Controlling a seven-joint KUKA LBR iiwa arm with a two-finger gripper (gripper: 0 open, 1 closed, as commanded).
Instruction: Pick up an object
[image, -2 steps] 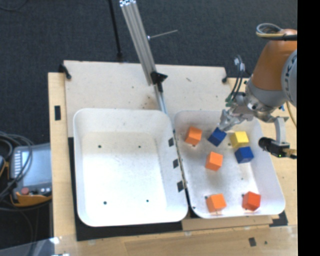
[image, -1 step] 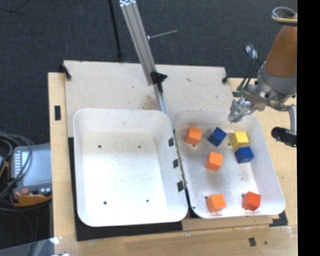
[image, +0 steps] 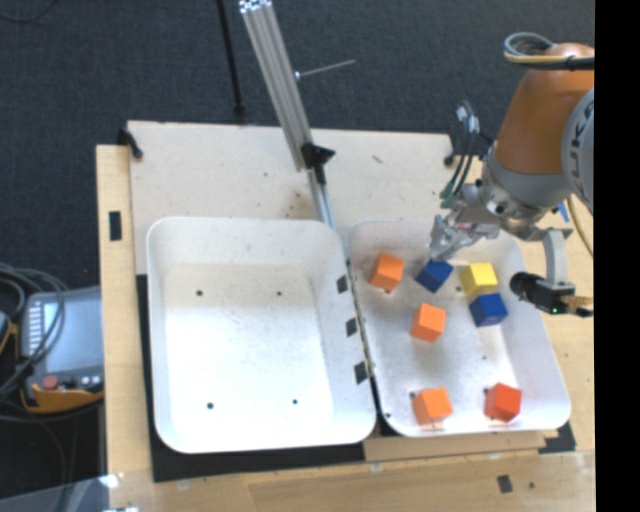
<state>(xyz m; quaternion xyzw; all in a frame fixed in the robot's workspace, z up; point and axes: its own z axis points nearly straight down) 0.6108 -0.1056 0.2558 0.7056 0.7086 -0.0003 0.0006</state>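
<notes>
Gripper (image: 447, 243), its hold impossible to tell from here, hangs over the blue cube (image: 434, 275) in the right bin (image: 540, 400); the touching yellow cube (image: 480, 277) could block its grasp.

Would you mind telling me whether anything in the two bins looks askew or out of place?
Nothing is spilled or damaged. The cubes in the right bin sit at mixed angles; the blue cube under the gripper looks tipped on an edge.
</notes>
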